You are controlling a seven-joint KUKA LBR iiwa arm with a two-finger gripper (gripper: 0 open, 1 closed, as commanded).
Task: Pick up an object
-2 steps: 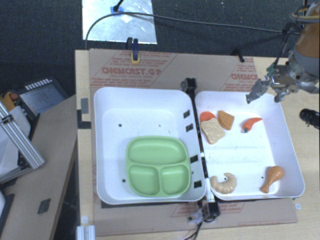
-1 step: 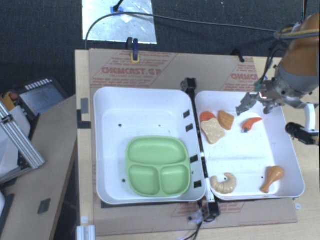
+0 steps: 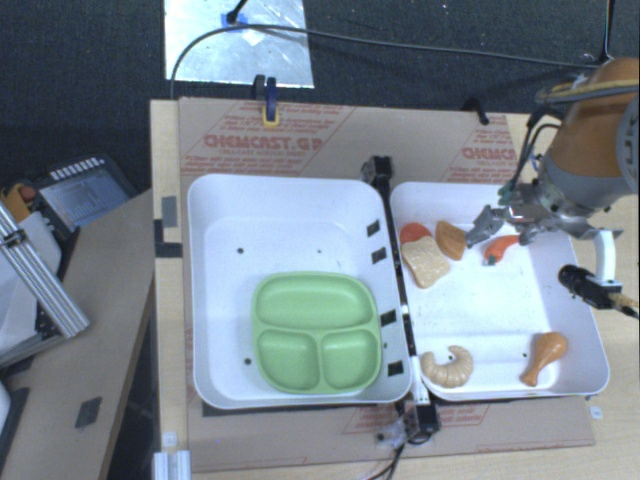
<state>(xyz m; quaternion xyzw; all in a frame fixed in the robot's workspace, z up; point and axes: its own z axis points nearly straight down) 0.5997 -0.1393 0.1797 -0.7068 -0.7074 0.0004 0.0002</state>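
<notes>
Gripper (image 3: 497, 230) above right bin (image 3: 500, 313) (finger state unclear), near carrot (image 3: 500, 249).

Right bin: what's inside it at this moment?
The right bin holds a bread slice, a red piece, an orange piece, a shrimp and a drumstick. The gripper partly covers another red piece.

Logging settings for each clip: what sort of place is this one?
Most likely a robotics lab bench set up for pick tests: two white bins side by side, toy food such as a drumstick, a green divided tray, and loose cables.
</notes>
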